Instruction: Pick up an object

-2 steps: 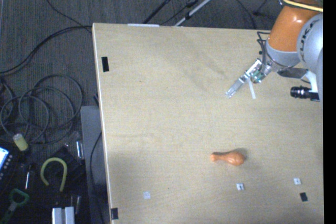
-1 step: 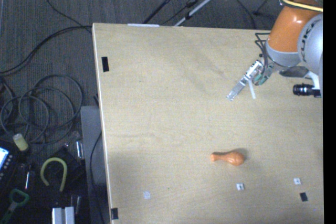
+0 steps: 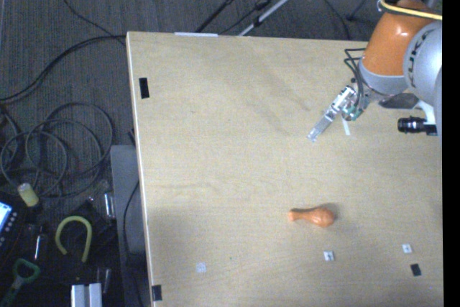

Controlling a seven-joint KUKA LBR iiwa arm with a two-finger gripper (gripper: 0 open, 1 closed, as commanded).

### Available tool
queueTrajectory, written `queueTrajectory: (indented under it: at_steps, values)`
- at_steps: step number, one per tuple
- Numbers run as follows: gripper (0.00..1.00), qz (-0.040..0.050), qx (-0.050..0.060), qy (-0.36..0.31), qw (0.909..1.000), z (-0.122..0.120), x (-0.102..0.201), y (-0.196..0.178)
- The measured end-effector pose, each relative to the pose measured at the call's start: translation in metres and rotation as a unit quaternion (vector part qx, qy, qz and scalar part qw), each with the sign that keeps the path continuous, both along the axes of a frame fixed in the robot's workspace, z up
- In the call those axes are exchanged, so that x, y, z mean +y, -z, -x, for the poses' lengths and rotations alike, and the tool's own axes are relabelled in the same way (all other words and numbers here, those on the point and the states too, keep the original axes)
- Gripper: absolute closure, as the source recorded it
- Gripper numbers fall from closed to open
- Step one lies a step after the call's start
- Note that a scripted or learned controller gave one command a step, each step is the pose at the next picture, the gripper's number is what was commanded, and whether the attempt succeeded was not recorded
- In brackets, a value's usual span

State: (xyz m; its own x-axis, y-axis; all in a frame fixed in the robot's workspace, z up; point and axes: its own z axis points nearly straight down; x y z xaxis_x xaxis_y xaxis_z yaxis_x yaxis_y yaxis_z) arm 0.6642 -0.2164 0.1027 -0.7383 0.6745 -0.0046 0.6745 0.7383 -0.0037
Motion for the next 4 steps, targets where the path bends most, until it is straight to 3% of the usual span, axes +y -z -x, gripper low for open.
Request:
queueTrajectory:
  at_steps: [1, 2, 3, 4]
  values:
    - [0.0, -0.0003, 0.0, -0.047, 0.9989, 0.004, 0.017, 0.014]
    - [0.0, -0.003, -0.001, 0.057, 0.9984, 0.027, -0.006, -0.054]
    - [0.0, -0.0014, 0.0, 0.034, 0.9994, 0.001, -0.005, 0.009]
    - [1.0, -0.0004, -0.003, 0.034, 0.9994, -0.001, -0.005, -0.002]
